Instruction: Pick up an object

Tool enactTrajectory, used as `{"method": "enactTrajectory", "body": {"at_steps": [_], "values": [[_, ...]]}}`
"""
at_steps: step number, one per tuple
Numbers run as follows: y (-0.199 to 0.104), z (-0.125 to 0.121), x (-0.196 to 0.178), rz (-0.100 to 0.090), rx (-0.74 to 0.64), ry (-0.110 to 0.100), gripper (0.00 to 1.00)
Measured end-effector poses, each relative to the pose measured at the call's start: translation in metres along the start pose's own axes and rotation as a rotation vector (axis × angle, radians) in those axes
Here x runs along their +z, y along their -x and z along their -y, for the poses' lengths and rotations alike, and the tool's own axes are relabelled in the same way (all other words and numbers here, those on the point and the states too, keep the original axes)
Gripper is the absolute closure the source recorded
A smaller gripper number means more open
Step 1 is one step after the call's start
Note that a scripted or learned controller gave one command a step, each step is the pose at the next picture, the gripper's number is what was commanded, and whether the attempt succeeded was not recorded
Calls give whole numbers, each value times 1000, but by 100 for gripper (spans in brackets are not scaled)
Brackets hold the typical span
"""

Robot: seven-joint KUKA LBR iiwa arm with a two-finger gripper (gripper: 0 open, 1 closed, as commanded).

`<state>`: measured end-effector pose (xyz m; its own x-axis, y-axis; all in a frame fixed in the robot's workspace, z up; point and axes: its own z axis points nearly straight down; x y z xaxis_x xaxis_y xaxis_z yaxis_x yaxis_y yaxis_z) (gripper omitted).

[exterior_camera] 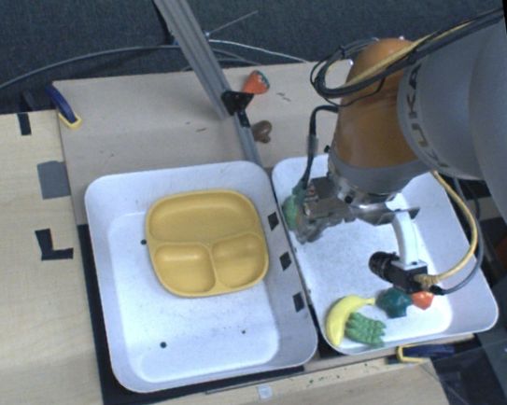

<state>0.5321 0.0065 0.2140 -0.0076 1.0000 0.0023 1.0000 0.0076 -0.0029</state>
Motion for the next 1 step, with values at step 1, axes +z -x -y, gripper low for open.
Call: {"method": "enactTrajectory", "body": {"at_steps": [1], "values": [[-53, -10, 5, 1, 0, 0, 100]]}}
